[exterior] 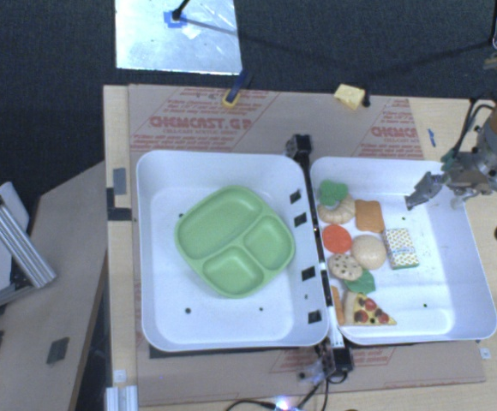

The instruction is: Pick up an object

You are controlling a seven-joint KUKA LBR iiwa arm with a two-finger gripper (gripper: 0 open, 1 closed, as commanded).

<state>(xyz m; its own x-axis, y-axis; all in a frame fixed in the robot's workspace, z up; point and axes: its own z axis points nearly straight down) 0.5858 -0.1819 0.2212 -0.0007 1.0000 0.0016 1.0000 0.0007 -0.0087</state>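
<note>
1. Plate (234, 241), green and three-part, lies in the left bin (158, 178), well left of the fingers.
2. Toy foods cluster along the right bin's (471, 264) left wall: broccoli (332, 193), orange cracker (369, 216), tomato (338, 239), bun (368, 252), cookie (345, 267), pizza slice (372, 313).
3. Patterned block (401, 248) lies nearest, below and left of the fingers.
4. Gripper (426, 189) hovers at the bin's upper right, fingers spread, holding nothing.

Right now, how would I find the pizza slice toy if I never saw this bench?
Look in the right white bin, at the toy food along its left wall. The pizza slice lies nearest the bin's front edge, a flat triangle with red dots.
</note>
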